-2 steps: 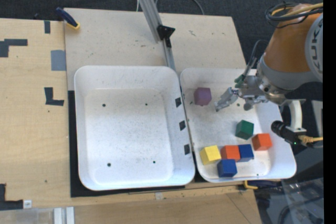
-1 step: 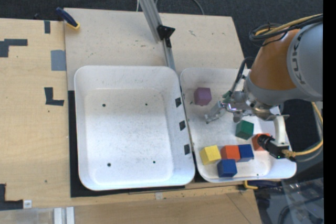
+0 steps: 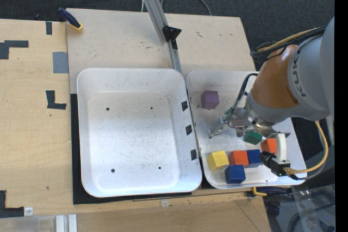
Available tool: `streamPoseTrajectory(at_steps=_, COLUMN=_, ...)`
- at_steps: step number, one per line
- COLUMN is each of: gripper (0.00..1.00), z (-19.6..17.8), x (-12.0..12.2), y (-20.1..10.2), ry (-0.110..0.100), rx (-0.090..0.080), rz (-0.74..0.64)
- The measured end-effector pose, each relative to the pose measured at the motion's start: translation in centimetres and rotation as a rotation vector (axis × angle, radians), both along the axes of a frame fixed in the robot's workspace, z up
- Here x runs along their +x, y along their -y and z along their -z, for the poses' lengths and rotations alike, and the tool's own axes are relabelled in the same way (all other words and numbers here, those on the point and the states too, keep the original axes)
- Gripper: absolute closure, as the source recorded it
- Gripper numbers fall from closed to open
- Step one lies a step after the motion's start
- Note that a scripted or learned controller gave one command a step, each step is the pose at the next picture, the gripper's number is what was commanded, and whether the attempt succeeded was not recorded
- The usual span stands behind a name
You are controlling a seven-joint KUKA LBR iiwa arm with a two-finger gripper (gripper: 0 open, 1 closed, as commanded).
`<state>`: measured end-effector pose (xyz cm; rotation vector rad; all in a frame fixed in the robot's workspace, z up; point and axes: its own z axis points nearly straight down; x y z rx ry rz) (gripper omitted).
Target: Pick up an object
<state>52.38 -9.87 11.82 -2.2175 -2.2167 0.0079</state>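
My gripper [image 3: 221,123] hangs low over the middle of the right bin [image 3: 194,81], and its fingers stand apart, open, with nothing between them. A purple cube [image 3: 210,99] lies just up and left of it. Along the bin's front lie a yellow cube [image 3: 218,159], an orange cube [image 3: 238,157], a blue cube [image 3: 253,157] and a second blue cube [image 3: 235,173]. A green piece [image 3: 252,137] and an orange piece [image 3: 269,145] sit right under the wrist, partly hidden by it.
The large left bin [image 3: 87,84] adjoins the right one. A slanted metal rail [image 3: 154,0] ends at the bins' back edge. The grey and orange arm [image 3: 283,84] covers the right bin's right side. A cable loops at the back.
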Motion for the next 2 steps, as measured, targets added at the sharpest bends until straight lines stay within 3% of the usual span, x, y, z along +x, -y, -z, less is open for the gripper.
streamPoseTrajectory(at_steps=1, gripper=1.00, z=-1.3, x=0.1, y=-0.1, ry=0.004, rx=0.001, rz=-0.003)
streamPoseTrajectory(at_steps=2, gripper=1.00, z=-7.2, x=0.2, y=-0.2, ry=0.007, rx=-0.001, rz=-0.001)
